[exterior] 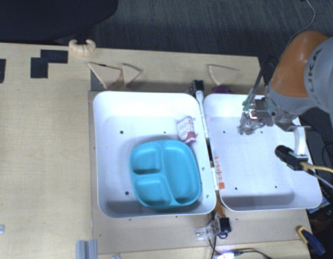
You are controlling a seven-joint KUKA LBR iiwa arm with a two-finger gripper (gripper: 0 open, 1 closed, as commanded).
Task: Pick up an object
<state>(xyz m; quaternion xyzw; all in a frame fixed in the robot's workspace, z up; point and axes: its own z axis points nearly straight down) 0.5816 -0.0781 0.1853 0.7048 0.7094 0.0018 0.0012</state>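
Divided tray in left bin, small packet just behind it — end effector over right bin

The arm is grey with a rounded orange band toward one o'clock. Its wrist carries a small metal gripper with a lit reddish spot, and dark cables run along its left side.

Pale wooden bench, dark grey carpeted floor beyond.
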